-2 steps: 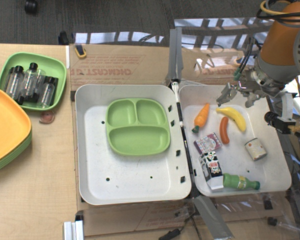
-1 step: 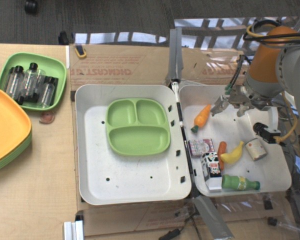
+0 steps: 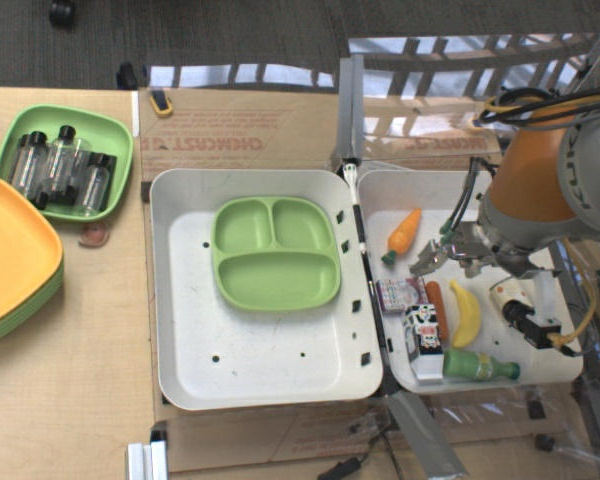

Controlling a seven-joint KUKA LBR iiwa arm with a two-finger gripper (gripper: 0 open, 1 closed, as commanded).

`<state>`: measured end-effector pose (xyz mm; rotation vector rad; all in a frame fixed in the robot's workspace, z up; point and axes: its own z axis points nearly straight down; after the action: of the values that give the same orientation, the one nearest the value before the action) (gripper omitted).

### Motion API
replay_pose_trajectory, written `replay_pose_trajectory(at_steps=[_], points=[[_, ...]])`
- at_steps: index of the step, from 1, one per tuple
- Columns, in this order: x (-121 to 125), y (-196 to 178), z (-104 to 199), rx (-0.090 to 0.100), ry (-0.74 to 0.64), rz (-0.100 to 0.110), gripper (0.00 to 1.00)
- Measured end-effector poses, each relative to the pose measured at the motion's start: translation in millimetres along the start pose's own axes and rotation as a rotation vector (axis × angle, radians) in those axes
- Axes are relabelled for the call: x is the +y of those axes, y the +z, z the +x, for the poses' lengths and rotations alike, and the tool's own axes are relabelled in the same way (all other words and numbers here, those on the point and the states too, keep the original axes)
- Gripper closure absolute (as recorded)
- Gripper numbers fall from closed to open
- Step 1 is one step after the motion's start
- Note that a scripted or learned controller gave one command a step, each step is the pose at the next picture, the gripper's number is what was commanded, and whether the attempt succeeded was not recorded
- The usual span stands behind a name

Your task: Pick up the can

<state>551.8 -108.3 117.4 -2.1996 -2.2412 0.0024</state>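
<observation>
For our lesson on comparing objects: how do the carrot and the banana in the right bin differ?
The carrot is orange and tapers to a point; the banana is yellow and curved. The carrot lies slanted near the bin's far left part; the banana lies lengthwise nearer the middle, beside a red sausage-like piece. Both are toy-like foods, lying flat.

Small can [image 3: 401, 294] with pinkish patterned label, lay on its side in the right bin, just beside the sausage.

Light wooden tabletop [image 3: 80, 368] here, carrying two white bins side by side: left bin [image 3: 180, 368], right bin [image 3: 570, 363]. At far left sits a green tray [image 3: 115, 148] of bottles, just beside stacked orange plates [image 3: 15, 258]; cardboard [image 3: 230, 133] lies behind the bins.
</observation>
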Motion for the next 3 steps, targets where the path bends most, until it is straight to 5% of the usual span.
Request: replay_pose_trajectory(at_steps=[1,2,3], points=[[6.8,21.4,10.4,-0.002,0.000,-0.007,0.00],[7.9,12.0,11.4,0.001,0.002,-0.010,1.00],[35.1,26.4,7.8,-0.001,0.053,0.000,1.00]])
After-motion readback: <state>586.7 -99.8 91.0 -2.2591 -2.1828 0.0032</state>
